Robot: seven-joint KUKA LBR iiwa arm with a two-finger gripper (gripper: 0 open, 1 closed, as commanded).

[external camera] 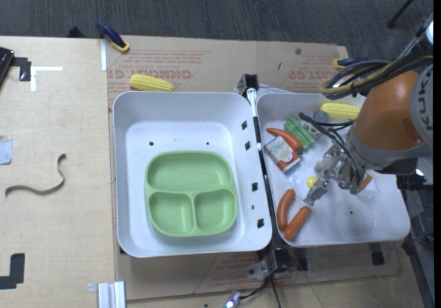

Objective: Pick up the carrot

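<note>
The carrot [284, 137] is a tapered orange-red piece with a green leafy end [304, 130]. It lies in the upper left part of the right bin [358, 220], just above a small printed carton [282, 154]. My gripper [318, 189] hangs low over the middle of that bin and points down and to the left. It is to the lower right of the carrot, well apart from it, with its tip close to a small yellow piece [311, 180]. Nothing shows in its grasp.
Two orange-red sausage-like pieces [285, 206] [297, 222] lie at the right bin's lower left. A yellow corn cob [339, 110] rests at its top edge, and another cob [151, 83] lies on the bench. The left bin [131, 162] holds a green divided plate [156, 210].
</note>
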